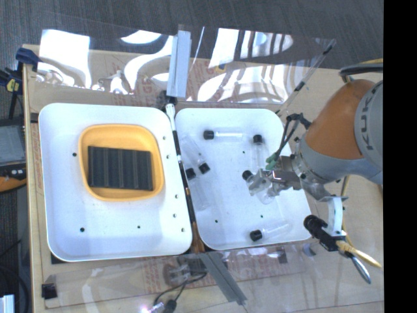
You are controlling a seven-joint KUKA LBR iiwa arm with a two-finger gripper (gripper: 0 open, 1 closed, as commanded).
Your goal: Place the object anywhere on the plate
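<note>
Two white bins side by side mid-frame. Left bin (65, 220) holds a yellow plate (120, 135) with a dark ribbed centre, upper middle. Right bin (225, 230) holds several clear tubes with black caps, scattered; one (225, 135) lies near its top. Grey-orange arm (339, 132) enters from the right. Gripper (260, 182) sits low over right bin's right side; cannot tell its grip.

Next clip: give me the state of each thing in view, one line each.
plate: yellow, flat in the left bin, carrying a dark ribbed insert, no object on it.
left bin: holds the plate.
right bin: holds several clear tubes with black caps, scattered.
gripper: low over the right bin's right side, among the tubes.
</note>
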